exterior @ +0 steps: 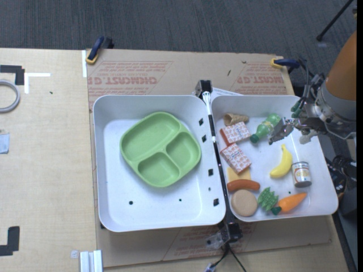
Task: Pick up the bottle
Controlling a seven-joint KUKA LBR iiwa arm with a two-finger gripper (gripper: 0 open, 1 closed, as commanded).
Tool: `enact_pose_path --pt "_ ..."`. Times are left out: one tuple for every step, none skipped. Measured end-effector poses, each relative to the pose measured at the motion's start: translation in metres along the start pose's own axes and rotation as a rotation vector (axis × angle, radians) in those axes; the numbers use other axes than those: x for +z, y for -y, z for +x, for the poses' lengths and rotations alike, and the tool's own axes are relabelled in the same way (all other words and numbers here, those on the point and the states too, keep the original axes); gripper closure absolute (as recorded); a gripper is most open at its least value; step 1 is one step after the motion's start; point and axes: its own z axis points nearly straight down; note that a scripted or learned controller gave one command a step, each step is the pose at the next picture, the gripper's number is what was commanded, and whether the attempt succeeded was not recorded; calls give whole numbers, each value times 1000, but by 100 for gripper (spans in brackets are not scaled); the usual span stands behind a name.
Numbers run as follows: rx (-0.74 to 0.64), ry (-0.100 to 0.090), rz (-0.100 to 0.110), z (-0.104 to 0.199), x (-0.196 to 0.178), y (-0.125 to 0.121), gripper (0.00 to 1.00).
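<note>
A small green plastic bottle [265, 127] lies tilted in the right white bin [326, 177], just beside the open, empty gripper [282, 131]; closing off-centre could nudge it toward the yellow banana [282, 163].

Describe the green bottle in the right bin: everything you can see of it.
The bottle is small, green and glossy, like plastic. It lies on its side on the white floor of the right bin, near the bin's far wall, running at a slant with its lower end toward the bin's left. The gripper is right beside its upper end; contact cannot be told. A wafer lies close on its left, apart from it.
</note>
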Motion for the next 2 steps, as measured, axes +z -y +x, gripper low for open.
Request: enact_pose_path --pt "1 1 0 0 -10 -1 100" --pt "-145 1 -2 -106 12 22 100"
